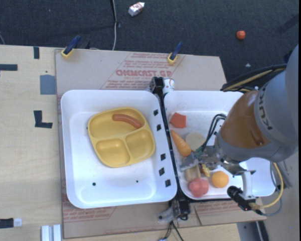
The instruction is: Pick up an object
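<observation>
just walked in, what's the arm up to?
The KUKA arm reaches from the right into the right bin, with its gripper low among toy foods: a carrot, a red piece, a pink fruit and an orange. Nothing visibly lifted. The left bin holds a yellow tray with a sausage.

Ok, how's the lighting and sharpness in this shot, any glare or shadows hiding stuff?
Camera view: even, soft light, mild blur overall; the white plastic left bin looks bright but not blown out; the grey arm with the orange band shades the right bin's toy food, so the gripper reads murky.
</observation>
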Robot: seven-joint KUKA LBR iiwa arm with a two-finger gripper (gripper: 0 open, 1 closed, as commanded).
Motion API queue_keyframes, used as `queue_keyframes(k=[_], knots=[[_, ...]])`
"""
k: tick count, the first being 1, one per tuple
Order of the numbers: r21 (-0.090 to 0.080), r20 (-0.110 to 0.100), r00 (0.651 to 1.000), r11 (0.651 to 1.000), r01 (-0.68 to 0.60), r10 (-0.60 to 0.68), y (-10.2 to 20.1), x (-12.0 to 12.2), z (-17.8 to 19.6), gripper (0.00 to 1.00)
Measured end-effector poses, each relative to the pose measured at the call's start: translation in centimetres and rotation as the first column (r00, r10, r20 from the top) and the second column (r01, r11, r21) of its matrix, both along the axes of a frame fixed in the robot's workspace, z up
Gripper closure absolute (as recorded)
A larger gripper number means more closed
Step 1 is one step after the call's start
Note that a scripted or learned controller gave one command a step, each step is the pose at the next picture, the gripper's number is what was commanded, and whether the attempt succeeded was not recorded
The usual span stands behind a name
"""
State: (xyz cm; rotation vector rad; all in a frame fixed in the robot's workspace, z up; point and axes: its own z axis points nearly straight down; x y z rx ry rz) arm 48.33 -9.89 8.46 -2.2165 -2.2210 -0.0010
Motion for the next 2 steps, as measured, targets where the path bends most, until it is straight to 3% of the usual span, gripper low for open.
queue_keyframes(k=[1,2], knots=[[0.0,-0.001,1.0,1.0,0.0,0.0,0.0,0.0,1.0,1.0],[-0.002,0.016,1.0,1.0,-0.011,0.011,7.6,8.4,10.5,1.0]])
